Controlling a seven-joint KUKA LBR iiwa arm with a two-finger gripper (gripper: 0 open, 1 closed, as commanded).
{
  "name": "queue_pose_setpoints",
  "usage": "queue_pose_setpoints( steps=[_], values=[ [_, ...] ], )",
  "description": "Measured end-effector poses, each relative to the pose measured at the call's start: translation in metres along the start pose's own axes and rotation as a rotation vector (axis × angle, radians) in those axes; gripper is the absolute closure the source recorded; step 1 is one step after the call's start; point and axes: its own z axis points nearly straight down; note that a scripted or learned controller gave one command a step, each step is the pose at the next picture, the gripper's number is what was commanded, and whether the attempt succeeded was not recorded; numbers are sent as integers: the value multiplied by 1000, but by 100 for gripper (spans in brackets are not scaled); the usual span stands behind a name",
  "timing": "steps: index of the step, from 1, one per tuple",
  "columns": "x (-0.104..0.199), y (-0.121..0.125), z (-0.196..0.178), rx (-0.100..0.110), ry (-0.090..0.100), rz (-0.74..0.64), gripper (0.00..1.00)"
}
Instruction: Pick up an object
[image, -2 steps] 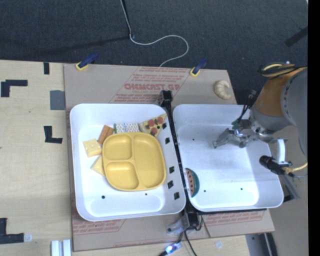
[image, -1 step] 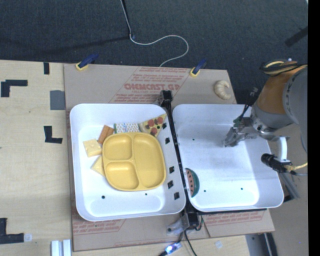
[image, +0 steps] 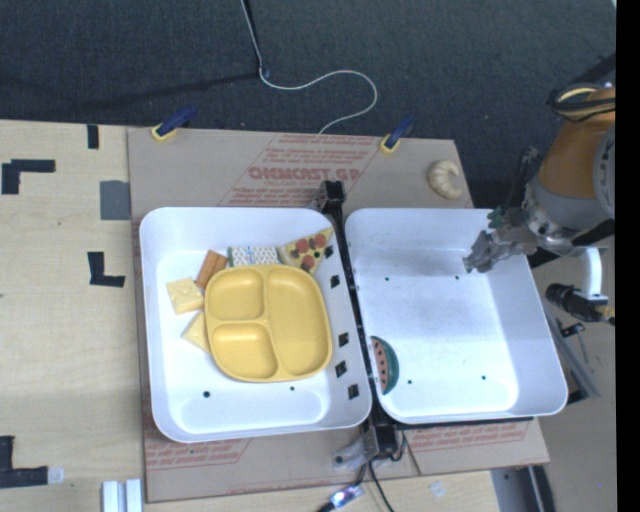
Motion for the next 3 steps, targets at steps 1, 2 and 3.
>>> queue_pose_setpoints(
  steps=[1,2,3],
  values=[
    [3,11,-57,0,0,-1,100],
    [4,11,-68,3,1,0,100],
    [62,-3,-66,6,2,-3,100]
  ],
)
